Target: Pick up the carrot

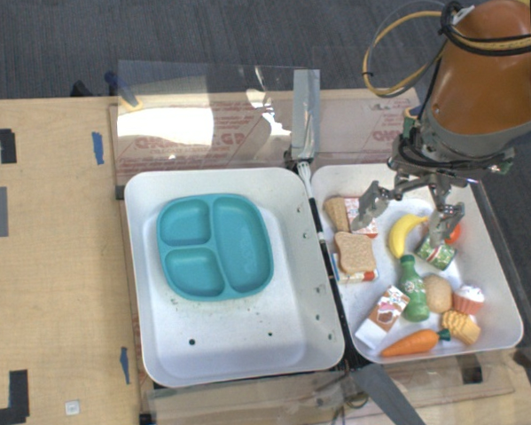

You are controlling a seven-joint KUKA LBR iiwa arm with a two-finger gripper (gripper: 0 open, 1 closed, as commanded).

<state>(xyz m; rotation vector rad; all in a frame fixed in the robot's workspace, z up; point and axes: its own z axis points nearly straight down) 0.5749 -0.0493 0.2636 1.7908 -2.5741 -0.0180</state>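
Note:
The orange carrot (413,342) with a green stub end lies flat at the front of the right bin (502,315), pointing left. My gripper (408,214) hangs over the back half of that bin, well behind the carrot. Its two fingers (368,206) are spread wide apart, one over the bread slices and one by the small green carton (440,254). Nothing is between them; the banana (405,234) lies just below the gap.
The right bin also holds two bread slices (355,254), a green bottle (413,294), a potato (437,293), a cupcake (470,299), a small snack box (390,307) and a yellow-orange piece (462,329) right beside the carrot. A teal divided plate (216,245) sits in the left bin (156,328).

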